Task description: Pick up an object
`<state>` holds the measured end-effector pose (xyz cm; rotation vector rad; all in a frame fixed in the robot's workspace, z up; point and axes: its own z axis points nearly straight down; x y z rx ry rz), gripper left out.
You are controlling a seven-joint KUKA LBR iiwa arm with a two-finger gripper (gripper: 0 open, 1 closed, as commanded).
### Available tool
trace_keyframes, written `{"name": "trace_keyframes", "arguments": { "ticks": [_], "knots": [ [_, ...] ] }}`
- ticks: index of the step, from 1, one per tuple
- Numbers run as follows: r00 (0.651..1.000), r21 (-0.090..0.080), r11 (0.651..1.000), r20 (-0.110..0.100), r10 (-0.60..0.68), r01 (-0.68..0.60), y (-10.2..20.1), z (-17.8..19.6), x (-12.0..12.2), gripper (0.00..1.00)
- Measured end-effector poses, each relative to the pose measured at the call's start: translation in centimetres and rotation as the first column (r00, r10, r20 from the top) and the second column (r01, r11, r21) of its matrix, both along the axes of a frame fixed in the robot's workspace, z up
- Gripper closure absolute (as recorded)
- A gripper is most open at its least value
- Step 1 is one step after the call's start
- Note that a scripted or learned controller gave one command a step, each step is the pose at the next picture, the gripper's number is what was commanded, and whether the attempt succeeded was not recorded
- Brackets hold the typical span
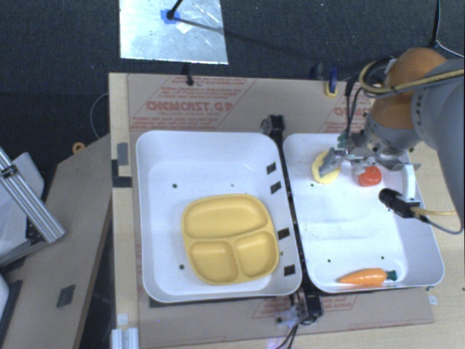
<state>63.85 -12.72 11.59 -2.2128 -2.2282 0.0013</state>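
One end effector (349,153) sits low in the upper part of the right bin (320,217), at frame right; cannot tell how far open it is or whether it has hold of anything. Yellow banana-like object (325,167) lies just left of it, touching or nearly so. Red tomato-like object (369,176) just below-right of it. Orange carrot (362,276) lies flat near the bin's bottom edge, well apart. Grey arm with orange band (418,67) enters from upper right. Left bin (156,195) holds a yellow three-compartment tray (229,236). Both bins on tabletop (203,100).
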Motion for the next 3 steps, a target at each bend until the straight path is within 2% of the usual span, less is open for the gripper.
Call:
{"name": "trace_keyframes", "arguments": {
  "ticks": [1,2,3],
  "knots": [
    [1.0,0.0,1.0,0.001,0.0,0.0,0.0,-3.3,0.0,0.0],
    [1.0,-0.001,1.0,0.007,0.001,-0.001,0.0,-1.9,0.2,1.0],
    [1.0,-0.002,1.0,0.008,-0.001,0.001,0.2,4.5,0.1,1.0]
  ]
}}
